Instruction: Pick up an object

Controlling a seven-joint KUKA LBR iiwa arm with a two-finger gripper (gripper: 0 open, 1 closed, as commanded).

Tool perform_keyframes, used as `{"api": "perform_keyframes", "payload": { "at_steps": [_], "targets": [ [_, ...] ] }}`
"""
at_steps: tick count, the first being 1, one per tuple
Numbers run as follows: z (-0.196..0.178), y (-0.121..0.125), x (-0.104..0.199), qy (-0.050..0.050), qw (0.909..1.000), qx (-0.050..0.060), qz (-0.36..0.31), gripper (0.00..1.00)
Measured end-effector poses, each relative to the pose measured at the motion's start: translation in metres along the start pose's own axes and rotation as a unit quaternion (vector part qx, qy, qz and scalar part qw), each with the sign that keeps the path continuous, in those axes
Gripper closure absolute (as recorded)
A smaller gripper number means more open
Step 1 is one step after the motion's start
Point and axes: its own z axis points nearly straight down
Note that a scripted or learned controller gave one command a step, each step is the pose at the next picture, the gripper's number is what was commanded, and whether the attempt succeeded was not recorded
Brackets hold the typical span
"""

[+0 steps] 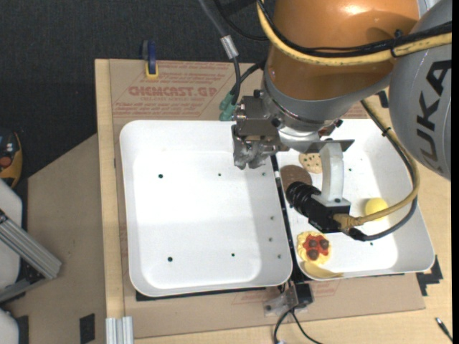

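My gripper [250,155] hangs over the upper right corner of the left bin [143,192], close to the divider between the two bins. Nothing is visibly in it. The right bin [401,249] holds a yellow round object [375,207], a small tart with red berries [315,249] at its front left, a speckled cracker [310,162] and a brown object [290,175] beside the divider. The big orange wrist band [337,27] hides the far part of the right bin.
A white bracket [332,174] and a black cylinder with a cable [310,205] hang from the arm above the right bin. A blue clamp [150,57] sits on the cardboard behind the bins. A green piece [228,106] lies at the left bin's back edge.
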Motion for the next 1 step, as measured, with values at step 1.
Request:
{"api": "perform_keyframes", "payload": {
  "at_steps": [1],
  "targets": [
    [0.1101, -0.0002, 0.0422, -0.001, 1.0000, 0.002, 0.000, 1.00]
  ]
}}
